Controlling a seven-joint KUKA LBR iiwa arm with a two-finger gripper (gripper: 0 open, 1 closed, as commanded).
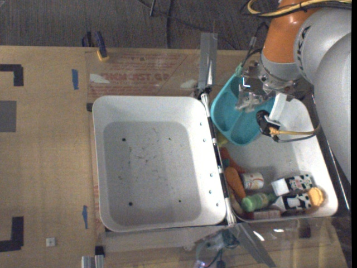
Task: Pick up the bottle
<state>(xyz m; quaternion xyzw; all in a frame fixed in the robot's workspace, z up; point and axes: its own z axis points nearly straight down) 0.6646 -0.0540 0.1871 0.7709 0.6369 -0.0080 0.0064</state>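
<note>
Two shallow white bins sit side by side on a cardboard-covered bench, the left bin (150, 161) bare of loose items and the right bin (312, 149) holding clutter along its near edge. Green bottle (257, 200) lies on its side at that near edge, beside an orange carrot-like item (234, 183) and a cow-patterned carton (295, 191), well apart from the gripper (248, 100). Arm (312, 32) reaches in from the right with the orange band above the wrist, the gripper poised at the right bin's far-left corner over a tilted teal bowl (237, 119), whose rim appears pinched between its fingers.
</note>
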